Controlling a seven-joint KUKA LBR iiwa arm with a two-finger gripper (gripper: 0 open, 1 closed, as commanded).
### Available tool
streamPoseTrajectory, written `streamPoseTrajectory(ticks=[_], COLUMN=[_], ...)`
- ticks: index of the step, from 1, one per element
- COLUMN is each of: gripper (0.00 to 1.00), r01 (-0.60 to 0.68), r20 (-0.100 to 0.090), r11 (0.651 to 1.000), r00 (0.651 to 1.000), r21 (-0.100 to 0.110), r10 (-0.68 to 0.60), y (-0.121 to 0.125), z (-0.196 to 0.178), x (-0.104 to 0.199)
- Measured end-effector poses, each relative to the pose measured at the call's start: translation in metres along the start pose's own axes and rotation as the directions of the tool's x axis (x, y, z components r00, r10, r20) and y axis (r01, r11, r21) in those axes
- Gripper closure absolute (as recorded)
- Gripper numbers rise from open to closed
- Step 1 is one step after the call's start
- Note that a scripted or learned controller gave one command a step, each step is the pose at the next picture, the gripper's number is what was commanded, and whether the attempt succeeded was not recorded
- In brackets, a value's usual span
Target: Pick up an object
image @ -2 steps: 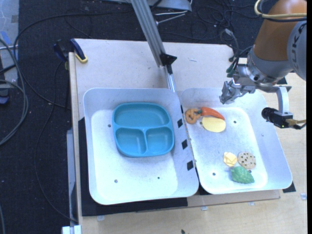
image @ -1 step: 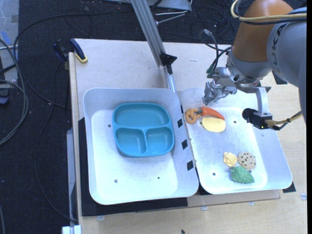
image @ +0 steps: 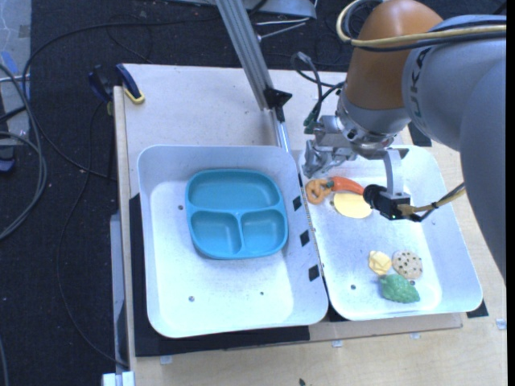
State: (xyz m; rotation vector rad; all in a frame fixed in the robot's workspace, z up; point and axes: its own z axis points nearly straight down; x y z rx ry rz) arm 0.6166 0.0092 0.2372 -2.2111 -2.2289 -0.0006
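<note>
Pale bench (image: 201, 107) bears two white bins (image: 161, 240) (image: 451, 256) side by side.

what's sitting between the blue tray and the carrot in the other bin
In the camera view, between the blue tray and the carrot run the bins' adjoining rims, then a small orange pretzel-like piece.

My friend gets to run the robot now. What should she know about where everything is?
Tool: low over the right bin's far left corner, nothing seen between its fingers.
Toys in the right bin: carrot and pretzel just below the tool, yellow disc beside them; cookie, small yellow piece and green leaf nearer the front.
Left bin: blue divided tray.
Done: nothing lifted yet.
Left: grab one toy and raise it.
</note>
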Motion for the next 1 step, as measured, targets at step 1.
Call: streamPoseTrajectory(ticks=[1], gripper=[1.0], r01=[-0.001], r20=[0.0], r11=[1.0], r00=[1.0], r21=[0.002], r10=[0.001], y=[-0.017], z=[0.0078], x=[0.0442])
